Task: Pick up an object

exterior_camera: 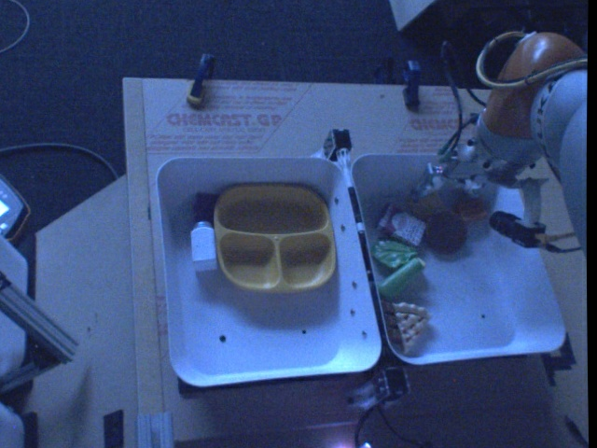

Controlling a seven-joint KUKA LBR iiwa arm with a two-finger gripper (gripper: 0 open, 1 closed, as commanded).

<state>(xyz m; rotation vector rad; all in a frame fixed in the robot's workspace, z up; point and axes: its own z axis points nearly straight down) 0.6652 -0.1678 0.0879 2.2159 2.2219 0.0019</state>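
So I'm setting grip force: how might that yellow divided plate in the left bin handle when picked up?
The yellow plate looks like moulded plastic, so probably stiff and light. Lying flat in the left bin, it offers just a low rim, so fingers might slip. It looks unlikely to roll.

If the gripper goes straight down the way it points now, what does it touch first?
Most likely the dark round object in the right bin, which lies just below the gripper. The red and white packet sits beside that line, to the view's left. Depth is hard to judge in this dim overhead view.
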